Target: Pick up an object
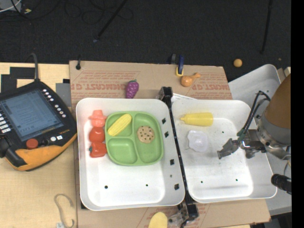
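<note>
A: Target location?
B: The yellow plastic mustard bottle (pixel 196 119) lies on its side at the far edge of the right white bin (pixel 216 189) — light, stiff, smooth, likely slippery. Grasp across its body.
A: Gripper (pixel 227 150) state?
B: Hovers nearby, apart from the bottle — open or closed cannot be determined.

A yellow object (pixel 158 220) at six o'clock is cut off by the bottom edge. At three o'clock, the arm (pixel 280 110) leaves the frame, and the gripper (pixel 227 149) fingers are too blurred to read.
</note>
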`<state>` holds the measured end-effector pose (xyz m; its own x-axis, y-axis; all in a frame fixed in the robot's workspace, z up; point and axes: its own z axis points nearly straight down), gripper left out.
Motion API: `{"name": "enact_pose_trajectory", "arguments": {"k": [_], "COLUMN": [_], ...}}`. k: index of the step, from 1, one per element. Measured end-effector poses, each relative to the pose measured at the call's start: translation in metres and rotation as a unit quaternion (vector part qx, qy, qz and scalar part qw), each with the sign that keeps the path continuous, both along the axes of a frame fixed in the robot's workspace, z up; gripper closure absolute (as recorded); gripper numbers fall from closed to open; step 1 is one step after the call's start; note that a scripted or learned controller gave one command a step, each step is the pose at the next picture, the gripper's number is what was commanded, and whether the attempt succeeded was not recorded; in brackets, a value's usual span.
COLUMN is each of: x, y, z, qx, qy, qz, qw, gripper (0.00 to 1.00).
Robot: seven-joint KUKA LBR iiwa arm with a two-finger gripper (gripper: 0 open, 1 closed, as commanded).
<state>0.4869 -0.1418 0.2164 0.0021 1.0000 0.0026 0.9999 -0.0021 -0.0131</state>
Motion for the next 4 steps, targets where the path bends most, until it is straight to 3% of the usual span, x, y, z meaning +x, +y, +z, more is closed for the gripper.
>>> {"name": "enact_pose_trajectory", "arguments": {"k": [1,2,3,4], "x": [0.002,0.008,0.007,0.007], "y": [0.0,-0.007,0.005,0.007], "z": [0.005,-0.046,-0.103,-0.13], "qx": [-0.0012,-0.0002,0.0006,-0.0006], "qy": [-0.006,-0.003,-0.002,-0.005], "qz": [0.001,0.001,0.001,0.002], "qw": [1.0,1.0,1.0,1.0], "gripper": [0.0,0.0,0.0,0.0]}}
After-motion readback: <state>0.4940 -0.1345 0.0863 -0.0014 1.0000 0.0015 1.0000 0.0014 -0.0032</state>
